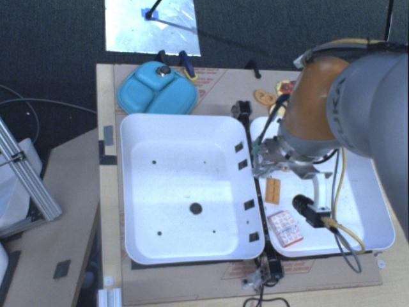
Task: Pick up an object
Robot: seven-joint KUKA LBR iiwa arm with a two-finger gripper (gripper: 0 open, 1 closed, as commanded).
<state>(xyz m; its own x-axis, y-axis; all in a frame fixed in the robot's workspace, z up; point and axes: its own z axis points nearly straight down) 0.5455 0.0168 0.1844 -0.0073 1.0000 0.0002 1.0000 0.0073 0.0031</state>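
The end effector (265,165) hung low over the right bin (377,222); its grip could not be made out. Just below it lay an orange block (273,190), a patterned packet (285,228) farther below.

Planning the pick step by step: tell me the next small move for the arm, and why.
Probably a short drop straight down toward the small orange rectangular block. The gripper hangs just above its upper end in the right white bin, apart from the red-and-white patterned square packet nearer the front. Nothing shows between its jaws.
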